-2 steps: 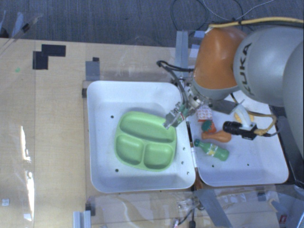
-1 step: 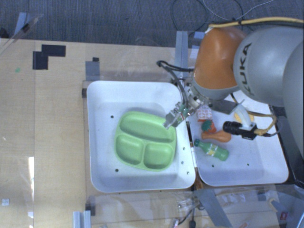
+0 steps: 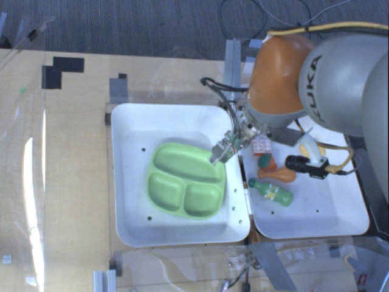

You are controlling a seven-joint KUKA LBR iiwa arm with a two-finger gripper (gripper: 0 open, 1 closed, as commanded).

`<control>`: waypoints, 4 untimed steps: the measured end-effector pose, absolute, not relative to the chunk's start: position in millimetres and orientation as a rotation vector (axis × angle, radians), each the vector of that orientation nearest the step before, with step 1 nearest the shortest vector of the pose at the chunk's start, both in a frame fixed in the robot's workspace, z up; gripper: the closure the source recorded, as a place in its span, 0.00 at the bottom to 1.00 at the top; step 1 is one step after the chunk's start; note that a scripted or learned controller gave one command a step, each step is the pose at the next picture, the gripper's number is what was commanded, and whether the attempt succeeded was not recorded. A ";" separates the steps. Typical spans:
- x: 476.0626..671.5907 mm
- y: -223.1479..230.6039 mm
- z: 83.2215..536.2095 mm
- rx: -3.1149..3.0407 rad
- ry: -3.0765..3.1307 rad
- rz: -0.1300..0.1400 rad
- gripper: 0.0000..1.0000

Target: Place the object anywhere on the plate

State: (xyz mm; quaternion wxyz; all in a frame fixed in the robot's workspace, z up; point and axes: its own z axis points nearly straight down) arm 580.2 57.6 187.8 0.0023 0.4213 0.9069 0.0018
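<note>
Green moulded plate (image 3: 182, 187), plastic by the look of it, with three compartments: one long at the far side, two smaller at the near side. It lies flat in the left shallow white bin (image 3: 130, 181), slightly towards that bin's right wall.

Claw (image 3: 220, 152) hangs over the plate's far right rim, tilted, close to the surface. It is too small and cluttered to read, so I cannot tell whether it is open or closed, or whether it carries anything. Which object is meant I cannot tell either.

Step in hand, by my judgement: the placing itself. To do it well, come a little further left so that the release falls inside a compartment rather than on the raised rim, where a thing could tip or roll off into the bin. Go low before letting go, then lift straight up.

Around:
- Right shallow white bin (image 3: 328, 212) holds the loose things, grouped near its left wall.
- Small green bottle with a yellow label (image 3: 271, 191), lying on its side.
- Orange carrot-shaped piece (image 3: 278, 175), just beyond the bottle.
- Red strawberry-like piece with a green top (image 3: 264, 161), touching or nearly touching the carrot shape.
- Small red-and-white packet (image 3: 262, 143), close under the wrist.

In the way: the ridge where the two bins meet, just right of the claw. The bulky grey and orange arm (image 3: 340, 84) shadows the right bin's far side. Wooden bench (image 3: 61, 193) to the left is bare of loose things.
</note>
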 end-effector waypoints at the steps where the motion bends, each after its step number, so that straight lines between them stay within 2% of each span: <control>1: 580.2 57.6 187.8 1.322 2.845 0.006 0.00; 4: 580.2 57.6 187.8 1.322 2.845 0.006 0.00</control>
